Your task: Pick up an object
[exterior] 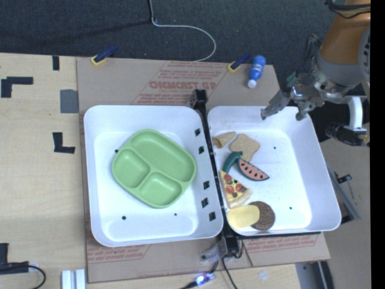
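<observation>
My gripper hangs over the far edge of the right bin, its two fingers spread apart with nothing between them. Below it, along the bin's left side, lie toy foods: a watermelon slice, a tan bread piece, a smaller tan piece, a green-teal pepper, a pizza slice, a yellow disc and a brown cookie. The gripper is apart from all of them.
The left bin holds a green divided plate. A blue-and-white bottle lies on the cardboard behind the bins. A cable runs across the dark floor at the back.
</observation>
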Robot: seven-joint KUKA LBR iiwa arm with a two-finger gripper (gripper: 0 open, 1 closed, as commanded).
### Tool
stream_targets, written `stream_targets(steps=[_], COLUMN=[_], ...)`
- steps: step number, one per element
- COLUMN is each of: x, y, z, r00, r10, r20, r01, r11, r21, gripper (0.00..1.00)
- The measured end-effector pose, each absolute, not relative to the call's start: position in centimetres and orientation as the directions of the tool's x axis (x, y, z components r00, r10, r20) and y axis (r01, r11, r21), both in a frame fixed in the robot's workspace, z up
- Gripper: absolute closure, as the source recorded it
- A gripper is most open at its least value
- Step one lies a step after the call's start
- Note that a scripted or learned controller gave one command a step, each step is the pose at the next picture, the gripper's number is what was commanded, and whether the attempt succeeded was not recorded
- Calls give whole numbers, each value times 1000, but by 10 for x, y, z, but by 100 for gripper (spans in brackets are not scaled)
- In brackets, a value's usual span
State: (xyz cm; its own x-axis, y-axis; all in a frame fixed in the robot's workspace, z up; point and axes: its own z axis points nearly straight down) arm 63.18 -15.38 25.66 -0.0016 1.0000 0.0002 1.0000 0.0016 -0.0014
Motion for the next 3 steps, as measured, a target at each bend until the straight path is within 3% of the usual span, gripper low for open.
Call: stream_targets(steps=[1, 2, 3], x=[598, 580, 581], y=[-113, -97, -97], z=[130, 82, 95], r00=[-3, -1, -2], r10=[1000, 1000, 1000], r20=[4, -1, -1], r01=[1000, 1000, 1000], r11=[3, 1, 2], r21=[-15, -2, -1], gripper=[0, 0, 100])
